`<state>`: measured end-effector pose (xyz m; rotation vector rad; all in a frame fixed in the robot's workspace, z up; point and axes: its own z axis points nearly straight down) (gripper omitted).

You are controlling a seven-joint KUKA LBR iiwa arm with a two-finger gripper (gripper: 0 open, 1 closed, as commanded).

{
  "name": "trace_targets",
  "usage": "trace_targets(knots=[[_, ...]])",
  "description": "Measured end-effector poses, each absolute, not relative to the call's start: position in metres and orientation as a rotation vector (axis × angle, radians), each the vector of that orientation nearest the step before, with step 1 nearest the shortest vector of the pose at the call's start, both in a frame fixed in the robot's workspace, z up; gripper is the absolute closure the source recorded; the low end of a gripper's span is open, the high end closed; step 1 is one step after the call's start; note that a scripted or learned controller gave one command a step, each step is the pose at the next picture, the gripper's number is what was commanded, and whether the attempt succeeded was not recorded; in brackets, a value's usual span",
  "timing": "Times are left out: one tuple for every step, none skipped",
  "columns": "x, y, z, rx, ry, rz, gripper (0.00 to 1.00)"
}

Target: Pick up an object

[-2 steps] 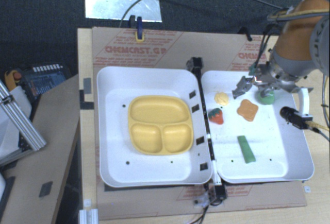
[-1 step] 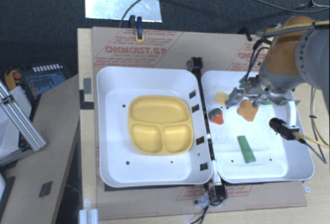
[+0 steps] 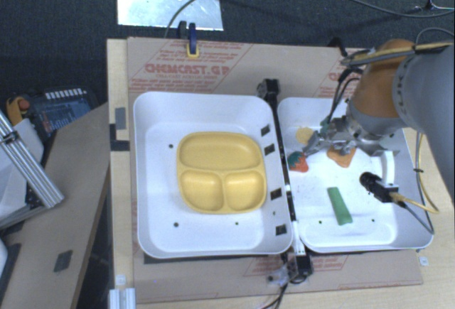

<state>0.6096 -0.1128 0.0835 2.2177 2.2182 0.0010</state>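
The right bin (image 3: 370,233) holds several small objects. A green bar (image 3: 339,205) lies near its front. A small red piece (image 3: 301,165) with a teal bit (image 3: 291,158) beside it sits against the bin's left wall. A pale yellow piece (image 3: 305,134) lies toward the back left, and an orange piece (image 3: 342,157) is partly hidden under the wrist. My gripper (image 3: 318,143) hangs low over the bin's left part, pointing toward the red piece, just right of and above it. I see nothing held in it.
The left bin (image 3: 153,180) carries a yellow divided tray (image 3: 220,171). A black divider with clips (image 3: 279,158) separates the bins. A black connector and cable (image 3: 379,187) hang from the arm above the right bin's right side.
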Motion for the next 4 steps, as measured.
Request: trace_targets(knots=[[0.611, -0.113, 0.097, 2.215, 2.217, 0.005, 1.0], [0.606, -0.11, 0.144, 2.217, 2.22, 0.005, 1.0], [0.615, -0.112, 0.206, 2.213, 2.221, 0.006, 1.0], [0.613, -0.11, 0.25, 2.213, 2.224, 0.005, 1.0]])
